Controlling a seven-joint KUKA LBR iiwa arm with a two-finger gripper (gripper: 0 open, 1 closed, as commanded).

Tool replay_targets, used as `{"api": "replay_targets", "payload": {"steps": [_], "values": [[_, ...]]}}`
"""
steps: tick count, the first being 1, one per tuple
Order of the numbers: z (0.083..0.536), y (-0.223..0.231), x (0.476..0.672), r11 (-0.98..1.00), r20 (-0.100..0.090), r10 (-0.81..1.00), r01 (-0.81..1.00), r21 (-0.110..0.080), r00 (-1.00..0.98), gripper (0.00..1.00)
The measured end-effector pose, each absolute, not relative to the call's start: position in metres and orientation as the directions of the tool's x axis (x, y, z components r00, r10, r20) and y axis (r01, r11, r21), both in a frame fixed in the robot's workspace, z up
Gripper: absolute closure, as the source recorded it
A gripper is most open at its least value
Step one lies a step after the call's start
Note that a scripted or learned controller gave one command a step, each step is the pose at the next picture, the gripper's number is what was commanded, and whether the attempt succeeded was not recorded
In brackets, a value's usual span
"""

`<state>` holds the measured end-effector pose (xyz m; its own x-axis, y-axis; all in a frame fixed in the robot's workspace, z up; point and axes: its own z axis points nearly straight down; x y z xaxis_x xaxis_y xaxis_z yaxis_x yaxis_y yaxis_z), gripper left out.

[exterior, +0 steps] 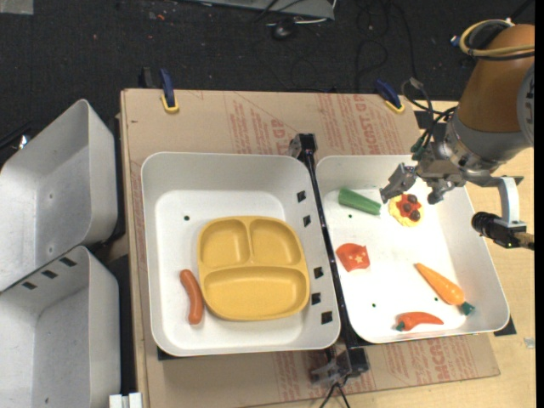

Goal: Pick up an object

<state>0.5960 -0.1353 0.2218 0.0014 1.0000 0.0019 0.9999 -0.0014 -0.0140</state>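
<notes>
My gripper [415, 188] hangs open over the far part of the right bin [476, 253], its two dark fingers spread to either side of a small yellow toy with red and black bits [407, 212], which lies just below them. Nothing sits between the fingers. A green cylinder [359, 201] lies to the left of the gripper. Further forward in the same bin are a red pepper piece [353, 256], an orange carrot [442, 284] and a red chili [417, 320].
The left bin [161, 228] holds a yellow divided plate [252, 267] and a sausage [193, 296] beside it. A black divider [316, 219] runs between the bins. Grey spare bins [51, 228] stand off the bench at left.
</notes>
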Motion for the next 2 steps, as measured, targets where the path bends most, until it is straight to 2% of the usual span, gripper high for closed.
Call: {"api": "replay_targets", "payload": {"steps": [1,2], "values": [[0.229,-0.135,0.599,0.001,0.000,1.000,1.000,0.000,-0.001,0.00],[0.167,-0.139,0.596,-0.001,0.001,1.000,1.000,-0.005,0.001,0.00]]}}
